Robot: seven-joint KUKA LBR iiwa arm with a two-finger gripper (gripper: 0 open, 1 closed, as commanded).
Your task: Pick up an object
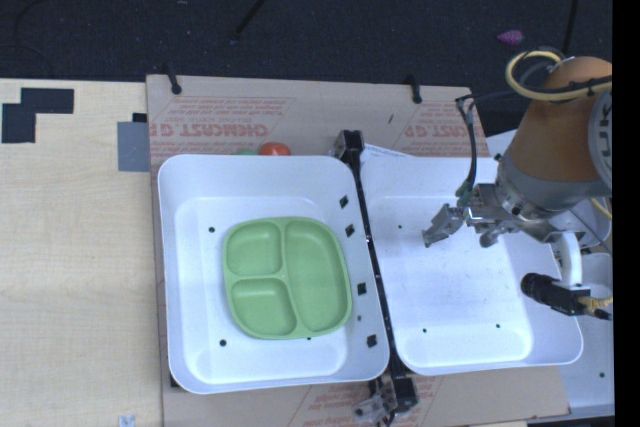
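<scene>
A light green plate [287, 276] with three compartments lies flat in the middle of the left bin [190, 215]. My gripper [462, 233] hangs over the right bin [450, 335], in its upper right part, well to the right of the plate. Its two fingers stand spread apart and open, one finger [436, 231] pointing down-left, with nothing between them. The grey wrist and the orange band [558, 130] rise behind it at the right edge.
A small red thing [273, 150] lies just behind the far wall of the left bin, outside it. A black divider [362, 255] runs between the two bins. Cardboard lies under both bins, and a wooden bench top stretches to the left.
</scene>
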